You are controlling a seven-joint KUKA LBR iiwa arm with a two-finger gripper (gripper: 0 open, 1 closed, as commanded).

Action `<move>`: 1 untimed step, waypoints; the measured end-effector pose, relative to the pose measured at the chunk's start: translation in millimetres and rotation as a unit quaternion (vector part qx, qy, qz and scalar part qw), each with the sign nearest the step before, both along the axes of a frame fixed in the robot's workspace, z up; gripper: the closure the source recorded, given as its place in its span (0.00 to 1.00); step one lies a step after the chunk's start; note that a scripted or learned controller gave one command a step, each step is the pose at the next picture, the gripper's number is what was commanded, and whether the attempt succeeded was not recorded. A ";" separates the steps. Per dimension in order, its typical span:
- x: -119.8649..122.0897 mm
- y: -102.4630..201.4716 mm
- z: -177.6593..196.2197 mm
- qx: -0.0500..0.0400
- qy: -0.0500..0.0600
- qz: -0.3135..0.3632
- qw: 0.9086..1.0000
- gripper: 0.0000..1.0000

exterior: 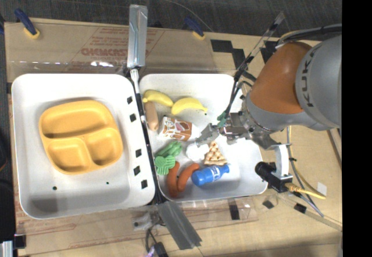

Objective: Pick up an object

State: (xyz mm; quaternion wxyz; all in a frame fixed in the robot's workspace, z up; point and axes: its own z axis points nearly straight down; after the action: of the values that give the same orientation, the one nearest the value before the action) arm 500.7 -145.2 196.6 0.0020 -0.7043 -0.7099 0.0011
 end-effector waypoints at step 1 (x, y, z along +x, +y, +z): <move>-23.2 -42.5 -6.7 0.000 0.000 0.000 1.000 0.00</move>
State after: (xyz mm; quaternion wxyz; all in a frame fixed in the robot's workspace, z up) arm 477.6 -187.7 189.8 0.0014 -0.7040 -0.7102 0.0010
